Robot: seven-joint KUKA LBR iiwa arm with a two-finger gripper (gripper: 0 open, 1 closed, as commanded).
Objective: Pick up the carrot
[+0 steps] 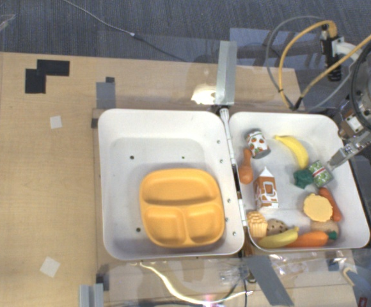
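The surface [38,190] is pale wood carrying two white bins. The left bin [118,146] holds a yellow tray [181,205]. The right bin [348,210] is crowded with toy food. The carrot [311,238] lies along its near wall, touching a banana [277,238]; it looks light, stiff and smooth, best pinched across its middle. The gripper [345,153] is at the bin's right edge; whether it is parted I cannot tell.

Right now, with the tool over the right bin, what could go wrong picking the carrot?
1. The carrot lies against the bin's front wall, wedged beside a banana, so there is little room for fingers.
2. The tool sits near the broccoli, far from that carrot, and may grab it instead.
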